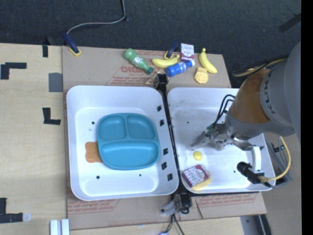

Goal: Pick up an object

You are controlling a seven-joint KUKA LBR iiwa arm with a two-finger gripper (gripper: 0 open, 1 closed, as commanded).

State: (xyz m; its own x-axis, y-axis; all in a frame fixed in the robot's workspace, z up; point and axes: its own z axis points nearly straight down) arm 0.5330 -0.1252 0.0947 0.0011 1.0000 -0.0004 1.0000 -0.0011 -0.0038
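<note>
**Arm low over the right bin, small yellow piece just below its gripper**

The grey arm with its orange band (249, 99) reaches in from the right and bends down into the right white bin (195, 99). Its gripper (205, 138) sits low over the bin floor, left of the wrist, with thin metal fingers (198, 141) pointing left and slightly toward the near side. Whether they are spread or pressed together cannot be told from this angle, and nothing is visible between them.

Just on the near side of the gripper lies a small round yellow object (197, 155), resting on the bin floor and apart from the fingers. Nearer still, against the near wall of the same bin, sits a dark red packet with a white label and a yellow edge (196, 175).

The left white bin (78, 102) holds a blue plastic divided plate (128, 141) with three compartments. An orange-brown flat piece (91, 152) pokes out from under the plate's left edge.

Beyond the bins, on the brown cardboard sheet (93, 65), lies a cluster of toys: a green bottle (137, 60), a yellow banana (165, 61), a blue bottle (176, 69), a small white and red carton (187, 50), a second yellow banana (207, 62) and a pale yellow waffle-like piece (200, 75).
</note>
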